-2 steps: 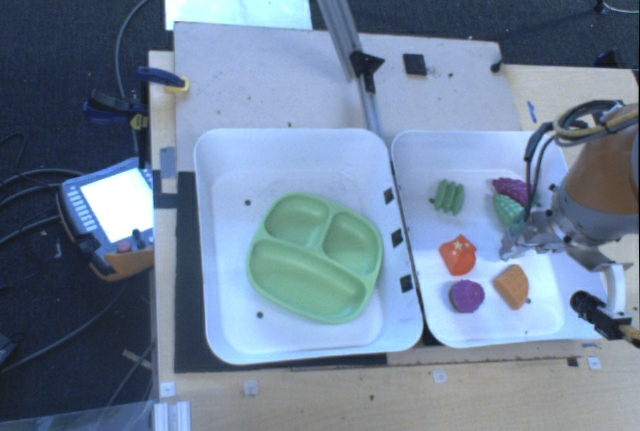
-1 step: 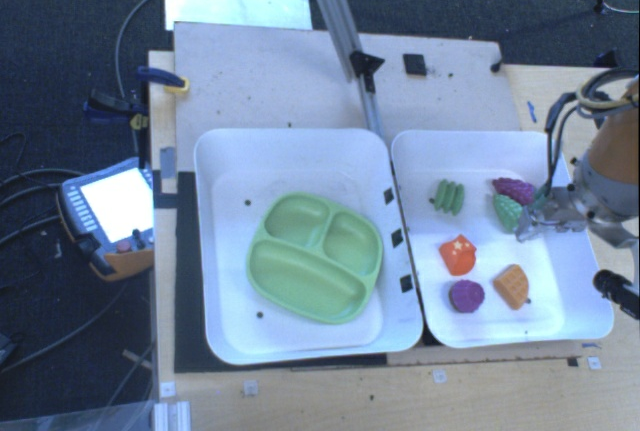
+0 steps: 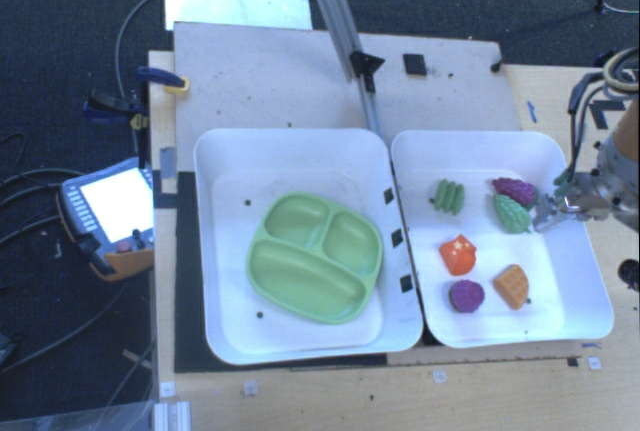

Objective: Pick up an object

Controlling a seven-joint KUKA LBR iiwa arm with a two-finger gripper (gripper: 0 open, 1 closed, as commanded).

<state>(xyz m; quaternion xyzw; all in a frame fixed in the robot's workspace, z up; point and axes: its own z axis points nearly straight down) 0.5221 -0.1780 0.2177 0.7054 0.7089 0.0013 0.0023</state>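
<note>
Smooth white plastic on both bins (image 3: 300,144), faintly glossy. The green divided tray (image 3: 315,259) looks like matt plastic, softly sheened. Small toy foods (image 3: 458,255) at right appear plastic, some ribbed or bumpy. The bench board (image 3: 270,79) beyond is pale, matt, wood-like. The gripper (image 3: 550,211) shows bare metal.

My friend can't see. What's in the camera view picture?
A robot's end effector reaches from the right beside a green toy in the right bin, which holds six toy foods. The left bin holds a green divided plate.
</note>
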